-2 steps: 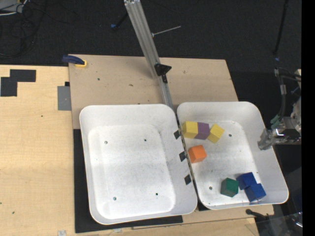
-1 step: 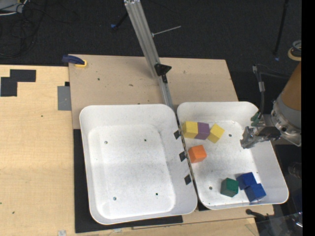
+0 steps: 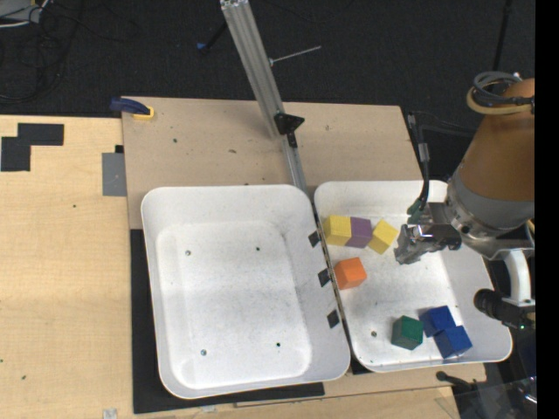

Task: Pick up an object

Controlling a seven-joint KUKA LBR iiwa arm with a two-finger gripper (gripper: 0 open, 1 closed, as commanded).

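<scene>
No writing is legible; the hand (image 3: 409, 250), its grip state impossible to tell, hangs over the right white plastic bin (image 3: 489, 349) on the tan wooden desk (image 3: 210, 147), a yellow cube (image 3: 382, 236) just beside it.

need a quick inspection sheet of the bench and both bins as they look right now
surface: wooden bench bearing two shallow white bins, left bin and right bin, side by side
job's things: in the right bin, a row of yellow block, purple block, second yellow block; orange block near the divider; green block and two blue blocks at the near corner
clutter: blue and yellow clamp at the bench's far left corner
grippers: gripper low over the right bin, beside the second yellow block; nothing seen between its fingers
cables: wires on the dark floor, far left
surroundings: slanted aluminium bar behind the bins
</scene>
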